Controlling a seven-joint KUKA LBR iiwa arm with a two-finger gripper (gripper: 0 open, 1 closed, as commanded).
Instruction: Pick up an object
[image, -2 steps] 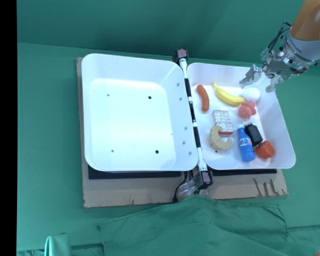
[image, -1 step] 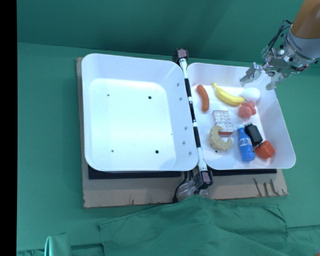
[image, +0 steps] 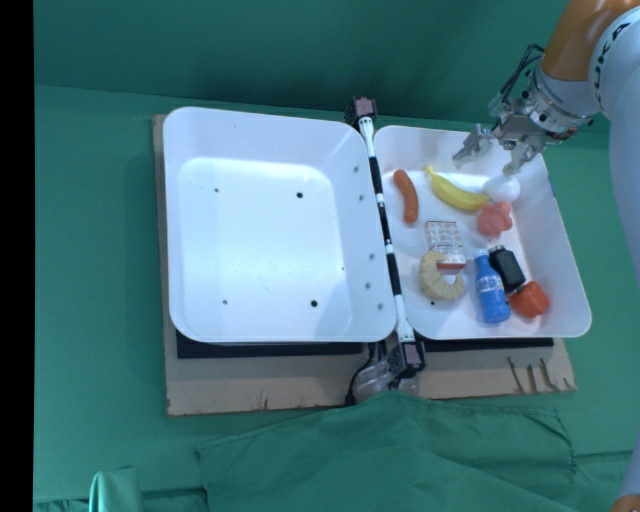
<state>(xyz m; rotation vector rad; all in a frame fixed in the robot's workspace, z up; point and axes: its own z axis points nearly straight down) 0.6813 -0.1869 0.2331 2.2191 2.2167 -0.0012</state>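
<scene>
My gripper (image: 493, 160) hangs over the far end of the right bin (image: 566, 262), open, with nothing between its fingers. Just beneath its right finger lies a small white object (image: 502, 187). A yellow banana (image: 455, 192) lies just below and to the left of the gripper, with a red sausage (image: 405, 195) further left. Nearer the front of the bin are a pink-red object (image: 494, 218), a small carton (image: 445, 238), a round yellow slice (image: 441, 279), a blue bottle (image: 489, 289), a black object (image: 507, 268) and an orange-red piece (image: 530, 299).
The left bin (image: 262, 225) stands beside the right one, with a black-and-white divider bar (image: 384, 220) between them. Both bins rest on a cardboard sheet (image: 270, 390) over green cloth. The arm's orange band (image: 585, 30) comes in from the upper right.
</scene>
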